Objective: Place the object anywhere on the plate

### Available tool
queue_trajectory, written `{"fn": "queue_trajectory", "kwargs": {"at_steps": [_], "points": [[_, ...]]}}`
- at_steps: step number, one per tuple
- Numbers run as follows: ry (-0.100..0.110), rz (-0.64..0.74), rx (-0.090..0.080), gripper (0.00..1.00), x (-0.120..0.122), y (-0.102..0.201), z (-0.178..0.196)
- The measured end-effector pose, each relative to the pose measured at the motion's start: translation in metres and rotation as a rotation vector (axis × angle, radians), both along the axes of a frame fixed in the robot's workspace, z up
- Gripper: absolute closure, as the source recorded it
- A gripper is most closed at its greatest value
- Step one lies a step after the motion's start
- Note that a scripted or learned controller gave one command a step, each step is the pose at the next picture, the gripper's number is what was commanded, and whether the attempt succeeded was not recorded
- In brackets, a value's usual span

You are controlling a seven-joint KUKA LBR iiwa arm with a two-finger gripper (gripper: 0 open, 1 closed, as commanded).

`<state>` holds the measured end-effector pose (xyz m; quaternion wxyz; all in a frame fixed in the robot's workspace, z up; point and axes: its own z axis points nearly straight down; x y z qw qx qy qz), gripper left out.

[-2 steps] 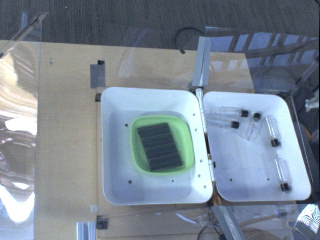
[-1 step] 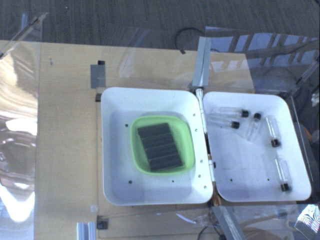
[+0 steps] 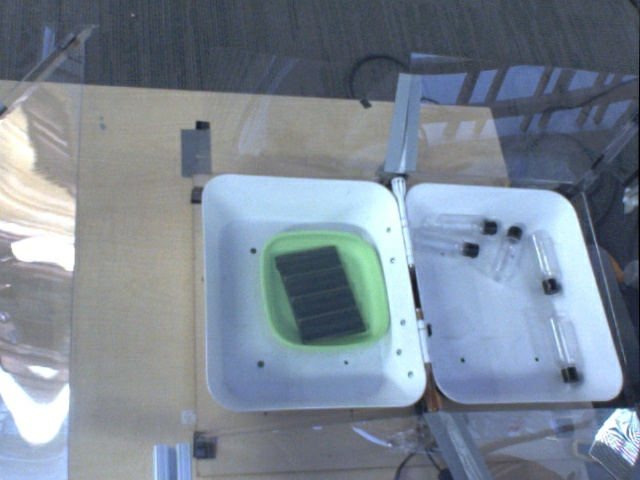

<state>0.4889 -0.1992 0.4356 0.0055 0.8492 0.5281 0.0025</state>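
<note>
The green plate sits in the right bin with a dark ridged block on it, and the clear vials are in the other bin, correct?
Not quite. The camera view shows the green plate in the left bin, not the right. The dark ridged block does lie on it, and the clear vials are in the other bin, the right one.

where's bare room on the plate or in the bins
Green plate: a dark ridged block covers its middle, leaving a bare rim band. Right bin: bare floor lower left; clear vials crowd the top and right side.
</note>
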Motion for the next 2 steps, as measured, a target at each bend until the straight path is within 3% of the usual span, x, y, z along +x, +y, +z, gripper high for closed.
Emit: {"fn": "queue_trajectory", "kwargs": {"at_steps": [2], "points": [[0.000, 0.000, 0.000, 0.00, 0.0000, 0.0000, 0.0000]]}}
